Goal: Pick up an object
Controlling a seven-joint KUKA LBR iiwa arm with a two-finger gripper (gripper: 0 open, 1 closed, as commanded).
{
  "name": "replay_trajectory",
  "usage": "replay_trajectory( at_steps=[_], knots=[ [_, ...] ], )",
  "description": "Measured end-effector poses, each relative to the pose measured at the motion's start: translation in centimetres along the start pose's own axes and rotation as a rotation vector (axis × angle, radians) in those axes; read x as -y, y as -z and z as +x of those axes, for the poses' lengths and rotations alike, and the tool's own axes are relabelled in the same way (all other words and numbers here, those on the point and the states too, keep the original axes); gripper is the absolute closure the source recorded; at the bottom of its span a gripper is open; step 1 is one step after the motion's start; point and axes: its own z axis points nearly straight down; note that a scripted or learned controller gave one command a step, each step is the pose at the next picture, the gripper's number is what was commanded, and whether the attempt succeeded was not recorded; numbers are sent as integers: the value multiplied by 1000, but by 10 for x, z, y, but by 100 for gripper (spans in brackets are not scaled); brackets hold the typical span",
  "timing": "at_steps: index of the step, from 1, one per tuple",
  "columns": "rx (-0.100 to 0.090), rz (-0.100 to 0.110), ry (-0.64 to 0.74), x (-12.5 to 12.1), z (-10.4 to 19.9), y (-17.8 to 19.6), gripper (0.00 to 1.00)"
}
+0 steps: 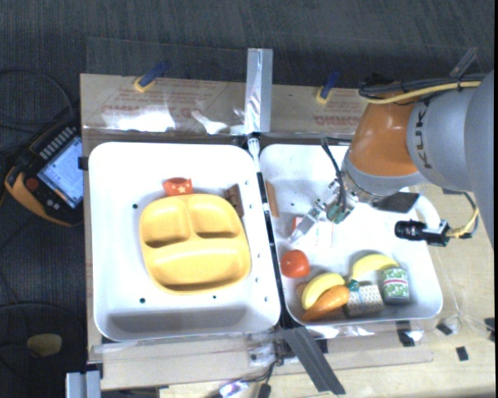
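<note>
Right now, from my overhead camera, I see the gripper (309,220) low inside the right bin (427,301), above a red tomato (295,263). How wide it stands I cannot tell from this angle, and nothing shows held in it. More toy food sits just beyond: a banana (319,288), a carrot (328,302) and a green-labelled can (393,284). The yellow divided tray (195,243) fills the left bin (108,222). My worry: the round tomato could roll away against the divider wall if I close off-centre.

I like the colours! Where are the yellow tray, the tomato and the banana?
yellow tray (195,243): camera view, middle of its big compartment.
tomato (295,263): camera view, its round top.
banana (319,288): camera view, middle of its curve.
</note>
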Motion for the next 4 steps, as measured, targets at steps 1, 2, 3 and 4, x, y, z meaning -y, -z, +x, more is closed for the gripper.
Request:
replay_trajectory(
  at_steps=[1, 2, 3, 4],
  knots=[
    [-7, 6, 0, 2, 2, -5, 0],
    [-9, 3, 1, 0, 3, 4, 100],
    [-5, 5, 97, 8, -20, 104, 100],
    [-5, 10, -321, -57, 25, 90, 100]
  ],
)
